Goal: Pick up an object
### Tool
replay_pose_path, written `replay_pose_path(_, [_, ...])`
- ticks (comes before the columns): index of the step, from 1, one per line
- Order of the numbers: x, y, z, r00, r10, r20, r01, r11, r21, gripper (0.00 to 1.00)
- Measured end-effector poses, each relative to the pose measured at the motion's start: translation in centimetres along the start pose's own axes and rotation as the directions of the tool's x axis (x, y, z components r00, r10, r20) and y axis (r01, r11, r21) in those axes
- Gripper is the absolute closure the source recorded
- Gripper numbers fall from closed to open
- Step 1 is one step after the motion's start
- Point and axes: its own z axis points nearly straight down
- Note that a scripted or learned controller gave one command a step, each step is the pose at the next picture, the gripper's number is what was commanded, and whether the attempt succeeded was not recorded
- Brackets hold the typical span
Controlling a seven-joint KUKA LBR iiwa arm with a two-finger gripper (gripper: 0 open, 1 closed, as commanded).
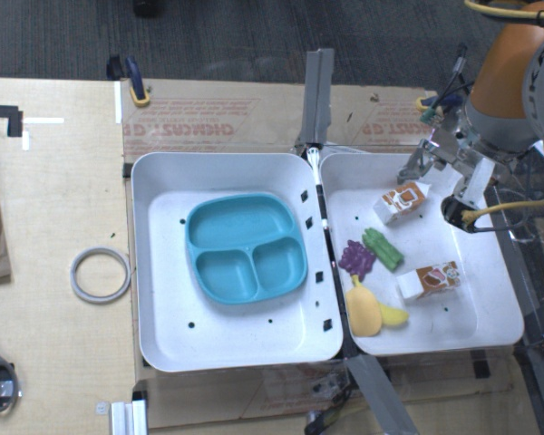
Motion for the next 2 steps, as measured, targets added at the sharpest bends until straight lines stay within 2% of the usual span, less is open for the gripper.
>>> replay_pose_path(1, [-0.8, -3.3, 10.6, 1.000, 0.031, -0.001, -0.031, 1.000, 0.002, 0.00])
replay_pose_path(2, [-3.7, -2.0, 13.2, 0.910, -0.415, -0.004, 0.415, 0.910, -0.009, 0.00])
